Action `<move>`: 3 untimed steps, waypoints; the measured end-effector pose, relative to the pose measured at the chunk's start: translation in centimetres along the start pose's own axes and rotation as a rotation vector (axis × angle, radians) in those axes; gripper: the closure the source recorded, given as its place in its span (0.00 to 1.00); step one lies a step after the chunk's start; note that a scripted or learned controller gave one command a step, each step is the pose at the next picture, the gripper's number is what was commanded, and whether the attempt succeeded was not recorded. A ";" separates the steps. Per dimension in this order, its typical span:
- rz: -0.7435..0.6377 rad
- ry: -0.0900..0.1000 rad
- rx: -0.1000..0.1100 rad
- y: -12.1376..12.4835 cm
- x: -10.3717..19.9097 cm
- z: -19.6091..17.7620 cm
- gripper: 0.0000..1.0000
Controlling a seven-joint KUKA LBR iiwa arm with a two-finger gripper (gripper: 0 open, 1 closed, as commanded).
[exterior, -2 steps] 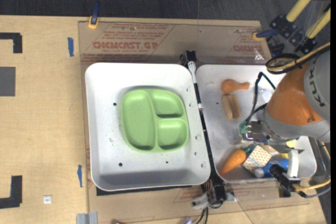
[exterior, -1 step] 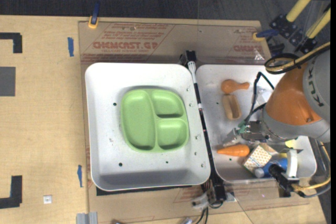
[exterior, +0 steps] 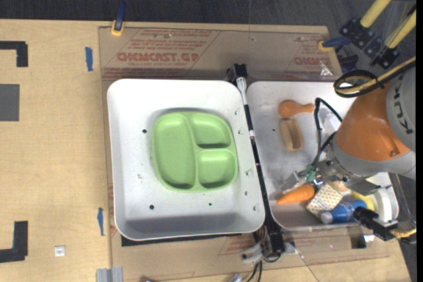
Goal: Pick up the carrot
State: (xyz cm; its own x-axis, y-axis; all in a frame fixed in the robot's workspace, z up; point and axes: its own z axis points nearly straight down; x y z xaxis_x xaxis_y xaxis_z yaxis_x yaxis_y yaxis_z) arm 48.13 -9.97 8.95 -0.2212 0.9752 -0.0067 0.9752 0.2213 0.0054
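Observation:
The carrot (exterior: 295,195) is orange and lies near the front edge of the right bin (exterior: 264,109), its thin tip pointing left. My gripper (exterior: 315,174) hangs just above and behind the carrot's thick right end, under the arm's orange band (exterior: 370,132). The wrist covers the spot where gripper and carrot meet, so I cannot tell whether they touch.
The right bin also holds an orange pear-shaped toy (exterior: 293,107), a tan bread-like piece (exterior: 291,135), a checkered packet (exterior: 324,200), a blue item (exterior: 342,212) and a yellow one (exterior: 362,197) crowded beside the carrot. The left bin (exterior: 125,142) holds a green divided plate (exterior: 193,150).

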 end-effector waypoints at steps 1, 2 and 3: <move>0.003 -0.016 -0.016 0.3 -0.4 -1.2 1.00; 0.242 0.008 0.002 3.4 6.2 -12.7 1.00; 0.244 0.006 0.007 3.2 6.1 -12.6 0.00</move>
State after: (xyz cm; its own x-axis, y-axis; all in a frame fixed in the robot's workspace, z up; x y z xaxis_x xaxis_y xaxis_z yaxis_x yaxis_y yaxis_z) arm 49.82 -3.29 21.49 0.0212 0.9998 -0.0002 0.9998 -0.0212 -0.0012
